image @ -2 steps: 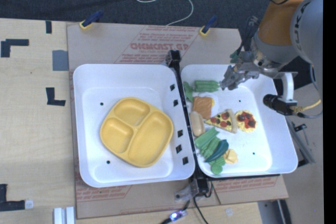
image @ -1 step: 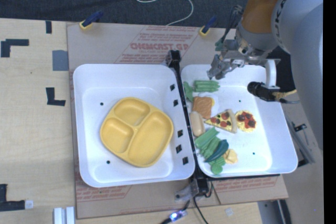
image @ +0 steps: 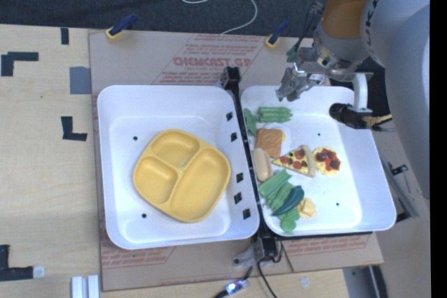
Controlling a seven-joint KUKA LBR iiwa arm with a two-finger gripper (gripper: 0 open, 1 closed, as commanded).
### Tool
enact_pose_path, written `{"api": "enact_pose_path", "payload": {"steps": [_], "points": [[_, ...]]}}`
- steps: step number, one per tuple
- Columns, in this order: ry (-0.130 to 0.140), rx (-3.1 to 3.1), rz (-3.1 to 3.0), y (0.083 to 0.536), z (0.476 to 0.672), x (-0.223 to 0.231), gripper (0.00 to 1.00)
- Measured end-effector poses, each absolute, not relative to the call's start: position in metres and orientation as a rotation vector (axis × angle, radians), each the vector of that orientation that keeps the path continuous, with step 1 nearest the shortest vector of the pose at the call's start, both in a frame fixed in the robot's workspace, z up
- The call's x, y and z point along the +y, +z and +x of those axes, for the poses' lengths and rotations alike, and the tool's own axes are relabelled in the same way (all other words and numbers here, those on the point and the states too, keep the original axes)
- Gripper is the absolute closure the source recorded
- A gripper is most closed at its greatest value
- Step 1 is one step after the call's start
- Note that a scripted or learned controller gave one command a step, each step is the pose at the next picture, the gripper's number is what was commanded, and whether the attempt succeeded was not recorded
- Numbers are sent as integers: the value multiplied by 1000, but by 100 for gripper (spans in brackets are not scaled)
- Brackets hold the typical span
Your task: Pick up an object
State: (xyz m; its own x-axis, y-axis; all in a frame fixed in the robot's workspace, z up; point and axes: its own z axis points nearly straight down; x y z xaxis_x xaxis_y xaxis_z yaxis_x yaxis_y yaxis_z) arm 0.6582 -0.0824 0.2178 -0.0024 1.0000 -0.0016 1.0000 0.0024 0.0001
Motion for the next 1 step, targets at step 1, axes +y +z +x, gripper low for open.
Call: {"api": "enact_pose_path", "payload": {"steps": [1], "points": [[-3, 2223, 2221, 219, 648, -73, 100]]}}
